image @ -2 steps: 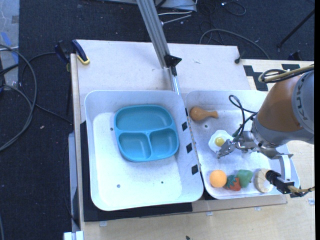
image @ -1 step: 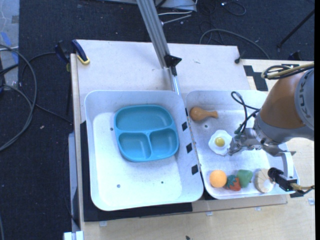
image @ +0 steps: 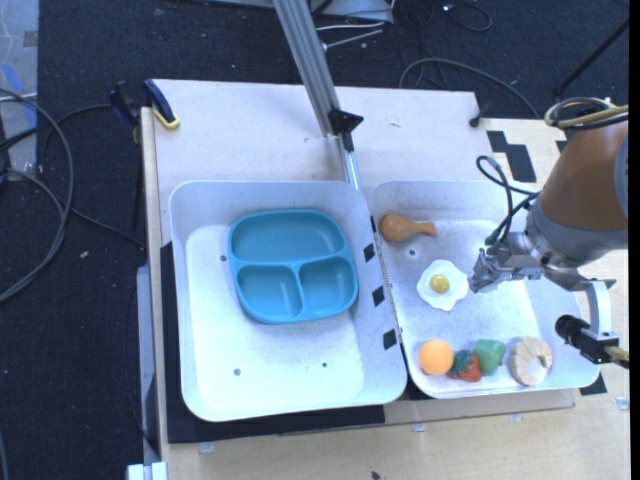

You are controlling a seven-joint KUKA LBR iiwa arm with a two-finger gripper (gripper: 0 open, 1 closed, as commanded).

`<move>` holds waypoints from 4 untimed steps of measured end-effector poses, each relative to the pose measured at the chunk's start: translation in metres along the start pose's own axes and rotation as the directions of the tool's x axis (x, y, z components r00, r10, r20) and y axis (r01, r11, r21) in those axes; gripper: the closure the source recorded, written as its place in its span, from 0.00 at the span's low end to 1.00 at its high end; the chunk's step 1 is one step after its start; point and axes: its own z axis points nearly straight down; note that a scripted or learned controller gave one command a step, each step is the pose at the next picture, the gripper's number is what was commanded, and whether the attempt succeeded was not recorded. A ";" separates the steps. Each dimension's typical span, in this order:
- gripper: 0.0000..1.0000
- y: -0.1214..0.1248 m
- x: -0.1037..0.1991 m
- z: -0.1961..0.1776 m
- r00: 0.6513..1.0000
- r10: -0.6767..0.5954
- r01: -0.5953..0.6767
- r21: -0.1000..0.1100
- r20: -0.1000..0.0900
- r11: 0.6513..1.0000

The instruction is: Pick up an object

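**Hand sitting right of the fried egg, nothing held**

Table [image: 250,118] is carrying two white bins side by side. Left bin [image: 200,368] is holding a blue divided plate [image: 295,265], three compartments, nothing in them. Right bin [image: 520,318] is holding all the candidate objects.

Arm [image: 590,188] is reaching in from the right, over the right bin. Hand [image: 484,271] is hanging low over the bin's middle; can't tell whether it's wide or narrow from this angle, and nothing is showing between its tips.

Objects, big to small: fried egg [image: 441,285] lying flat mid-bin; brown drumstick [image: 404,229] near the bin's far edge, long axis running left-right, thin end pointing right; along the near edge, a round tan piece [image: 529,360], an orange ball [image: 436,357], a green piece [image: 489,353] and a red piece [image: 466,367], the last two touching.

Key relation: egg is lying just beside the hand, to its left and slightly nearer the camera. It's the closest target by far. Judging it awkward though: flat, little to pinch. Drumstick is farther, up-left of the hand, but probably offering a better grip across its narrow neck.

No readable labels or writing anywhere.
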 end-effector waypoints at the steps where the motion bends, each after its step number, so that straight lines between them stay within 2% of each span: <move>1: 1.00 0.000 0.007 -0.061 1.000 -0.001 0.001 -0.001 0.000 1.000; 2: 1.00 0.001 0.007 -0.078 1.000 0.000 0.000 0.003 0.000 1.000; 3: 1.00 0.008 0.053 -0.079 1.000 -0.005 0.005 0.005 -0.002 1.000; 4: 1.00 0.028 0.104 -0.065 1.000 -0.005 0.005 0.006 -0.002 1.000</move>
